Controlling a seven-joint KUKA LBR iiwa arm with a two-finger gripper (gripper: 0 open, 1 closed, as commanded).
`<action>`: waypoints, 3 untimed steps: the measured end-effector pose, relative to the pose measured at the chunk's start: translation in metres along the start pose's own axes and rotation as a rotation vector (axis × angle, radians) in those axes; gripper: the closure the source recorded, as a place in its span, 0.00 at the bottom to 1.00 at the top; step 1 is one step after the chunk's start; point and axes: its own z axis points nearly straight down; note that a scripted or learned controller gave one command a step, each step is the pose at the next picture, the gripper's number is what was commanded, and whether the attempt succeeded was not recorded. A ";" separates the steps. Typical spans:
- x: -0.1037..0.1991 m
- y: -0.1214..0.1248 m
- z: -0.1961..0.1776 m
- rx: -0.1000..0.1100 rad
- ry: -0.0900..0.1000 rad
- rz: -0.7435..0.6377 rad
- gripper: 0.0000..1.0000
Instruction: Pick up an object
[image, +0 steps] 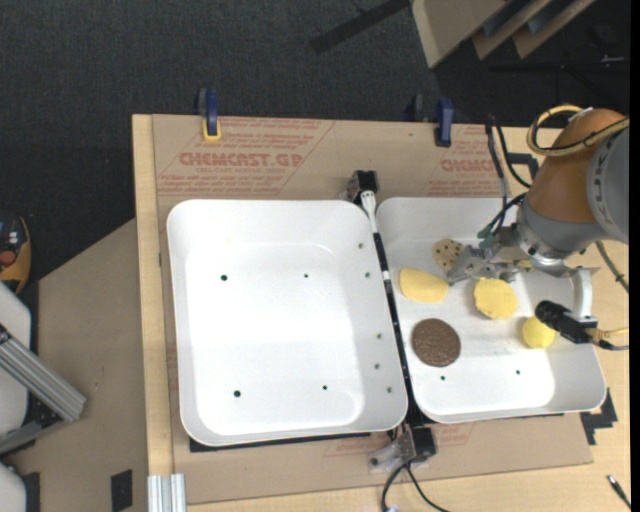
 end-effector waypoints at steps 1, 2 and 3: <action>-0.003 0.002 -0.011 -0.006 -0.004 0.002 1.00; 0.062 -0.003 -0.146 -0.020 -0.003 -0.005 1.00; 0.104 -0.085 -0.223 -0.011 -0.001 -0.002 1.00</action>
